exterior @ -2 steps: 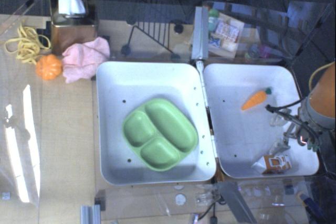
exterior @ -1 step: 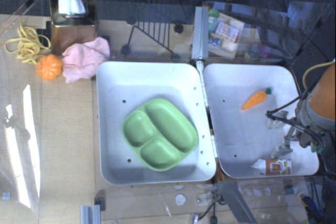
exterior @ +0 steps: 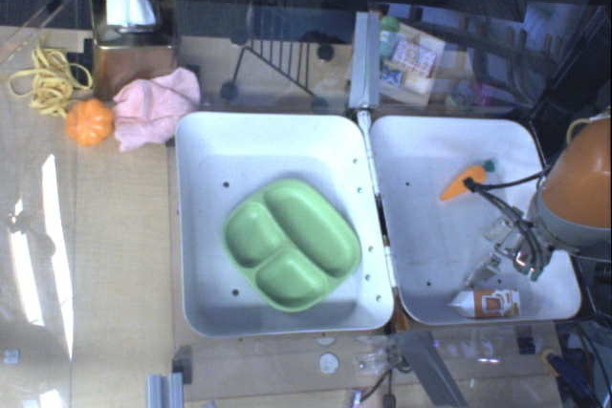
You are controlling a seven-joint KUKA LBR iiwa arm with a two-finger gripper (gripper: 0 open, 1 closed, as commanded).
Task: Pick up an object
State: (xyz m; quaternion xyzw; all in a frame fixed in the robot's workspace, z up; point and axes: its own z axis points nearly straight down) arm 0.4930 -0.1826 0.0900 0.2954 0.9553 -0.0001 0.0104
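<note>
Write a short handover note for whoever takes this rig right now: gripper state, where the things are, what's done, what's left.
Gripper: over the right bin, low near its front; open or shut cannot be told, nothing seen held.
Toy carrot: lying in the right bin, toward the back, apart from the gripper.
Small tube: lying at the right bin's front edge, just below the gripper.
Green divided plate: in the left bin.
Done: no pick visible.
Left: grasp and lift one object; the tube looks nearest.

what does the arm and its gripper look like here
The arm comes in from the right as a rounded body with an orange band over grey. A thin black cable loops out from it. The gripper is a small metal assembly, silvery grey with dark parts and a tiny red spot; finer detail is too blurred to tell.
</note>
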